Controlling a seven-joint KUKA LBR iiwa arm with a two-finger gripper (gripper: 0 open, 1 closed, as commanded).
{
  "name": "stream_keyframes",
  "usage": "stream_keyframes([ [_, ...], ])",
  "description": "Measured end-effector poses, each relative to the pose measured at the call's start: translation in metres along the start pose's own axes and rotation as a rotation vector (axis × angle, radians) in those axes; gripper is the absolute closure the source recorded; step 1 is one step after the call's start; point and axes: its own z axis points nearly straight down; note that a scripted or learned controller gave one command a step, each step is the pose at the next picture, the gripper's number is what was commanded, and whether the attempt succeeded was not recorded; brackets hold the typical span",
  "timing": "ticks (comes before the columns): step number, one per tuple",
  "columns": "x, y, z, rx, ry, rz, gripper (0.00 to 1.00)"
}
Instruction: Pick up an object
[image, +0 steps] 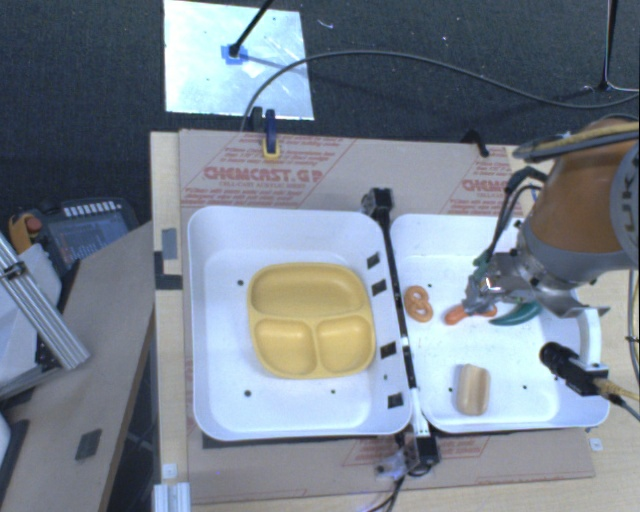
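Note:
My gripper (487, 294) hangs low over the right bin (440, 415), near its middle. Just below and left of it lies a small orange carrot-like piece (458, 315), partly hidden under the gripper. A teal-green piece (518, 316) pokes out beneath the wrist on the right. An orange pretzel-shaped piece (418, 303) rests near the bin's left wall. Toward the bin's front lies a tan bread roll (471, 389). Whether the gripper touches the orange piece is hidden.
The left bin (215, 400) holds a yellow divided plate (308, 318) at its centre. A black-clipped divider (392, 300) runs between the two bins. The grey and orange arm (590, 215) covers the right bin's far right side.

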Motion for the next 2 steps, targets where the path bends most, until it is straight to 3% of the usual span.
stream_keyframes([
  [2, 0.106, 0.001, 0.006, 0.002, 0.001, 0.0, 1.0],
])
